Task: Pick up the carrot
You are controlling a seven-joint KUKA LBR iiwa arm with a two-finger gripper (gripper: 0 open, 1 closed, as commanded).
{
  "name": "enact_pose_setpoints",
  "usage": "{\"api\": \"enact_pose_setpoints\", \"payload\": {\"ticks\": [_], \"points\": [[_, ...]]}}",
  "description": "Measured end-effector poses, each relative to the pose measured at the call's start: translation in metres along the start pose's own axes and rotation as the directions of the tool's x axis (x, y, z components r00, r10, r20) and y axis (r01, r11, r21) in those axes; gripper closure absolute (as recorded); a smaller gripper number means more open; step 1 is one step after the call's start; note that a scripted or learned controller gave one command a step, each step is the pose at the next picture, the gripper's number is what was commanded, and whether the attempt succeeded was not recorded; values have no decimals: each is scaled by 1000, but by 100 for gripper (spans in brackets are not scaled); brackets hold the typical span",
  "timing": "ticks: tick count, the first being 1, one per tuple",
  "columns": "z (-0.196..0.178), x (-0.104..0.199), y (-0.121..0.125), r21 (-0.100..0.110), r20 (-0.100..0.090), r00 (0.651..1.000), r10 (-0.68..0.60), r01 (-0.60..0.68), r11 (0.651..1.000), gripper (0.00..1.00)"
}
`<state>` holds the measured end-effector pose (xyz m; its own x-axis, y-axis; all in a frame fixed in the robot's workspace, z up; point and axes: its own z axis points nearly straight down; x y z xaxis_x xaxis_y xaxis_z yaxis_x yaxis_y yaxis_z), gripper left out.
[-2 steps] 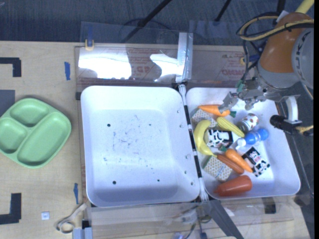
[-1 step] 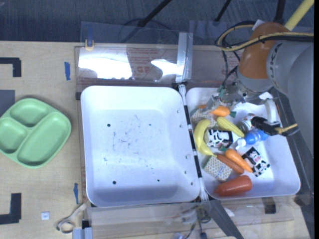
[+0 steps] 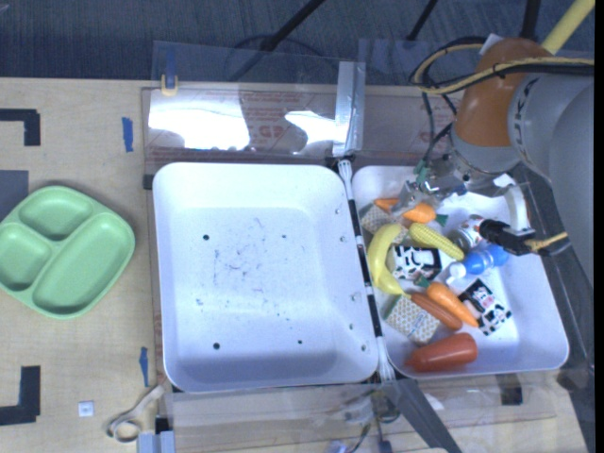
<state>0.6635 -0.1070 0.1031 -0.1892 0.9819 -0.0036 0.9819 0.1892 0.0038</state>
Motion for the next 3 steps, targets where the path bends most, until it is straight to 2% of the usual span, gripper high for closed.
{"api": "enact_pose_setpoints", "payload": {"ticks": [1, 2, 3], "points": [[-81, 42, 11, 7, -6, 994, -109, 109, 994, 100], [-83, 42, 12, 2, -4, 994, -109, 109, 994, 0], [-19, 1, -2, 1, -3, 982, -188, 188, 982, 0]]}}
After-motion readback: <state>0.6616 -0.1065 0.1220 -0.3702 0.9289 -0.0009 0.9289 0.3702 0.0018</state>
